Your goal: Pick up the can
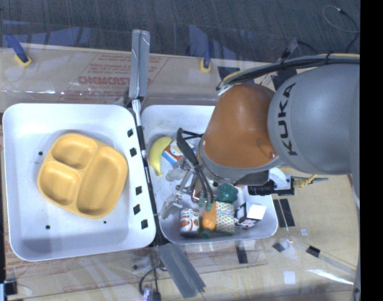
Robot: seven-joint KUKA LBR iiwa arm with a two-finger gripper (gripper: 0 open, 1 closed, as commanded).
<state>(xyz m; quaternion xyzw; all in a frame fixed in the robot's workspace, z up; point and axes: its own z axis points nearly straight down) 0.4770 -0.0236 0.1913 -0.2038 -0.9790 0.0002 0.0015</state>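
Two white bins [72, 246] sit on a tan bench [317, 231] under clear sheeting. The can [189, 221] stands at six o'clock in the right bin. Whether the gripper [190, 184] is open or closed, I cannot tell.

Tray [83, 174] in left bin [16, 231]; can [189, 221] (beside a banana [158, 153]) in right bin [267, 226], under the arm [292, 124].

A single fixed camera looks down at a slant from above the surface [66, 74], near enough that the two white bins [16, 231] span most of its width, the arm [304, 118] entering from its right.
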